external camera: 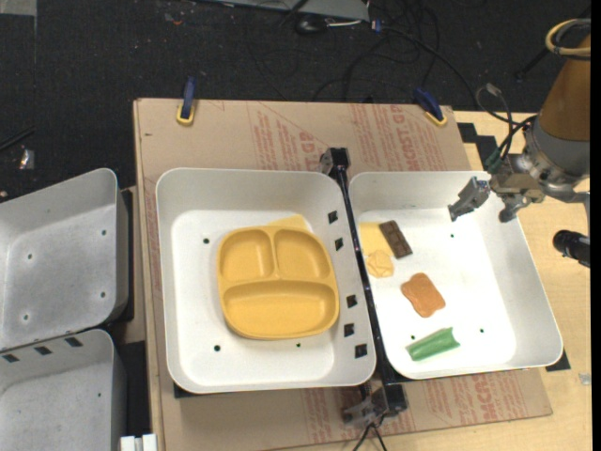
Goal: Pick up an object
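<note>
My gripper (488, 198) hangs over the upper right corner of the right bin (526, 280), at about two o'clock from that bin's middle, and my two fingers stand spread apart with nothing between them; one fingertip (464, 205) points down toward the bin's floor and the other sits further right, near the rim. My grey wrist and the orange band (569, 101) rise behind it toward the one o'clock corner of the view. Below me the right bin holds four small things, all well apart from my fingers. A dark brown bar (395, 239) lies near the bin's ten o'clock side, slanted, and just beside it, toward seven o'clock, a pale yellow piece (377, 257) lies close to the divider between the bins; I cannot tell whether the two touch. An orange-brown piece (423, 294) lies near the bin's middle, and a green piece (433, 344) lies flat toward six o'clock, near the bin's lower wall. In the left bin (188, 280) a yellow divided tray (278, 284) sits in the middle, upright, with three compartments. Both bins rest on a cardboard sheet (254, 130) held by two clamps at its twelve o'clock edge.
</note>
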